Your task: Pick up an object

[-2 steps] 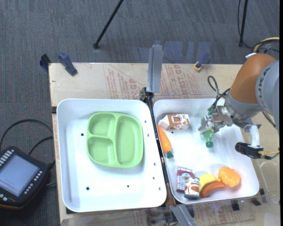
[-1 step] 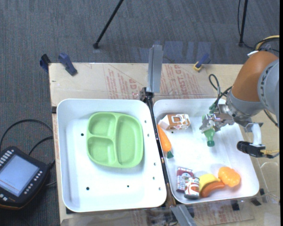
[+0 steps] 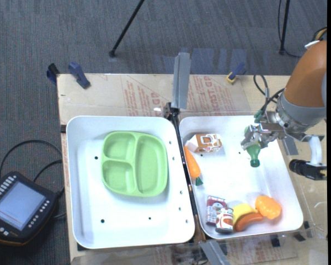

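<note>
My gripper (image 3: 255, 148) hangs over the upper right part of the right bin (image 3: 231, 127). A small green bottle-like object (image 3: 255, 155) sits between its fingertips, and the fingers look shut on it. The object's dark lower end is just above, or touching, the bin floor; I cannot tell which. An orange-and-white carton (image 3: 205, 143) lies to the left of the gripper. An orange carrot (image 3: 193, 165) rests along the bin's left wall.
At the right bin's front lie a red-and-white packet (image 3: 217, 211), a yellow piece (image 3: 243, 210), an orange fruit (image 3: 268, 207) and a brown-orange sausage shape (image 3: 247, 221). The left bin (image 3: 83, 148) holds a green divided plate (image 3: 135, 163). A control tablet (image 3: 16, 206) sits on the floor at left.
</note>
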`<state>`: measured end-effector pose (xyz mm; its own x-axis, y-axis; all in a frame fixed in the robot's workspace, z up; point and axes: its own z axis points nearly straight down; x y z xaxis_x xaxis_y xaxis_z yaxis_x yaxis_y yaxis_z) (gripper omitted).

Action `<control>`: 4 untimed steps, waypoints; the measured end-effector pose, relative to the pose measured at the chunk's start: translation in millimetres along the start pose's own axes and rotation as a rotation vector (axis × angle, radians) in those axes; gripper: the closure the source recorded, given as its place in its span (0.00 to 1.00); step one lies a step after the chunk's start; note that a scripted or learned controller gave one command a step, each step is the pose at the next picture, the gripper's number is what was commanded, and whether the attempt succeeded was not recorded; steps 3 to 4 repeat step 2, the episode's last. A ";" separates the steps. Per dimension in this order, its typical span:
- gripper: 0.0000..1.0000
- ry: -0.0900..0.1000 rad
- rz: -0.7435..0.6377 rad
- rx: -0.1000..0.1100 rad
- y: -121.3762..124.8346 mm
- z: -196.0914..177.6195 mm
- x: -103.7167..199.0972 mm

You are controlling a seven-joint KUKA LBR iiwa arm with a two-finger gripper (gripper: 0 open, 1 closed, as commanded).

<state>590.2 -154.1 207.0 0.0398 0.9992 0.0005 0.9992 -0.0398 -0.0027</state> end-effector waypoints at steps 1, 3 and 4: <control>1.00 0.001 -0.067 0.002 -12.4 120.8 62.2; 1.00 0.000 -0.064 0.000 15.9 -19.9 167.1; 1.00 0.000 -0.064 0.000 15.9 -19.9 167.1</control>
